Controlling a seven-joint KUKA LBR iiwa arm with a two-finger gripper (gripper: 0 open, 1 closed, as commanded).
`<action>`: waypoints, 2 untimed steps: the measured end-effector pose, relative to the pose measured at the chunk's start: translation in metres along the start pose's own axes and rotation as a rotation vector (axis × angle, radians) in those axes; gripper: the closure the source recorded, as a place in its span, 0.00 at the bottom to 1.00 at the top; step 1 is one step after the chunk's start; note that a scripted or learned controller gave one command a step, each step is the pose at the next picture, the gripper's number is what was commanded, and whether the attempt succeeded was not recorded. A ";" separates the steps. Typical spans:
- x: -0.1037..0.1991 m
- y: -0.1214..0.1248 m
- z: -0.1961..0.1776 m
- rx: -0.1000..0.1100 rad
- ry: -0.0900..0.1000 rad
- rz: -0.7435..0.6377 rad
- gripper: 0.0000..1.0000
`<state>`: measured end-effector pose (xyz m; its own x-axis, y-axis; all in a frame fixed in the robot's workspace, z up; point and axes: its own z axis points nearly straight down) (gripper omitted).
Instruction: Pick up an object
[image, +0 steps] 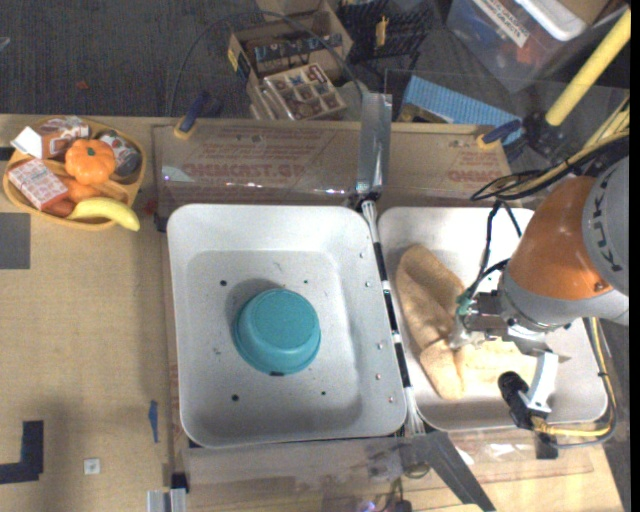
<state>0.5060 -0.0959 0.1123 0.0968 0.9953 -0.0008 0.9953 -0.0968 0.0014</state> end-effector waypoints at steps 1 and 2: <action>-0.053 0.024 0.018 -0.018 0.002 0.073 1.00; -0.047 0.011 0.004 0.000 0.000 0.066 1.00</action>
<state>0.5123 -0.1441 0.1084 0.1620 0.9868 -0.0007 0.9868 -0.1620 0.0018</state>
